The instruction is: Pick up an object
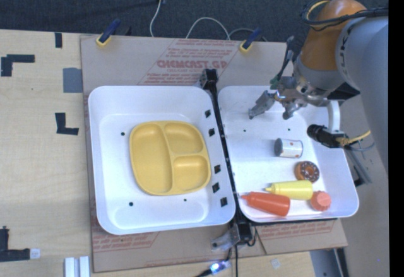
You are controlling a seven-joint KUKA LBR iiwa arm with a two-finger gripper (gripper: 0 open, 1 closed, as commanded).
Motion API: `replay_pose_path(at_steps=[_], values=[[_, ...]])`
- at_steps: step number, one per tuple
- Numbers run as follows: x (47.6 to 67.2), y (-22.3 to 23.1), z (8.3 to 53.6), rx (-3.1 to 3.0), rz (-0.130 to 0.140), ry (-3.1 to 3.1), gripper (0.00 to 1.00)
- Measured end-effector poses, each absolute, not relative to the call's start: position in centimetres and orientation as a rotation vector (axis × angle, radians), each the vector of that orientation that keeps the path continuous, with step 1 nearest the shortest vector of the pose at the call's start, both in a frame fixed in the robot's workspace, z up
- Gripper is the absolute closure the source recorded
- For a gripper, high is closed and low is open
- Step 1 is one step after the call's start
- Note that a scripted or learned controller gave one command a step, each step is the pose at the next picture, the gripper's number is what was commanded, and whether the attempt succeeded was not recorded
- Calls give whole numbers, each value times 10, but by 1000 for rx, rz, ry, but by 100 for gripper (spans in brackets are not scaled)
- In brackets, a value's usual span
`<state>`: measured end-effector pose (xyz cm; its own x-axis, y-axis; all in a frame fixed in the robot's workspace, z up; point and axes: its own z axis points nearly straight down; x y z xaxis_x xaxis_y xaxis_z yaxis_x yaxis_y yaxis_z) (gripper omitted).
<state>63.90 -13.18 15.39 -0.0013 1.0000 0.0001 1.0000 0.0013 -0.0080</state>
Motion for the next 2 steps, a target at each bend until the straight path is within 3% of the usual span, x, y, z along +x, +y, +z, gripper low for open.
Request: replay_pose_path(at_steps=[1,2], values=[[640,-140,95,-2217,9,-2219,0],[642,-139,109,-2218,4,-2224,100]])
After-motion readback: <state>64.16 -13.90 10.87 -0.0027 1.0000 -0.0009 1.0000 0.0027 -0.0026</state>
